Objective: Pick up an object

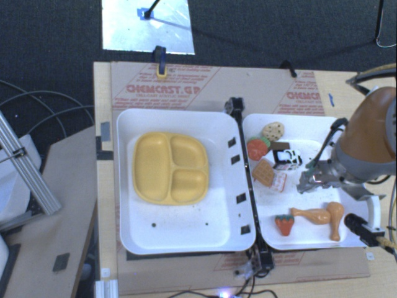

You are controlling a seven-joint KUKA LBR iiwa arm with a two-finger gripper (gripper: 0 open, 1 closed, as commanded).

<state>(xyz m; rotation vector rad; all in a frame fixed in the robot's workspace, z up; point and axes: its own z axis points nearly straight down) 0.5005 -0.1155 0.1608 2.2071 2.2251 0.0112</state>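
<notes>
The bench (205, 82) is carrying two shallow white bins side by side, with printed cardboard showing beneath them. The left bin (186, 234) is holding a yellow sectioned plate (170, 168), three compartments, sitting in its upper left part. The right bin (310, 124) is holding the small food toys, and the grey arm with its orange band (371, 135) is reaching in over this bin's right side. The gripper (308, 183) is hanging low near the bin's middle; whether it is open or shut cannot be made out at this angle, and nothing is visibly caught in it. Below the gripper a tan chicken drumstick (313, 215) is lying flat, pointing left, with a second drumstick (335, 219) standing crosswise at its right end, touching it. Left of those, a small red strawberry (285, 224) with a green top is sitting near the bin's lower edge. Up the left side, a red tomato (257, 148) is resting just beside a speckled cookie (272, 130), a brown waffle-textured cracker (263, 173) is lying below the tomato, and a black-and-white toy (288, 158) is sitting just left of the gripper, apart from it.
</notes>
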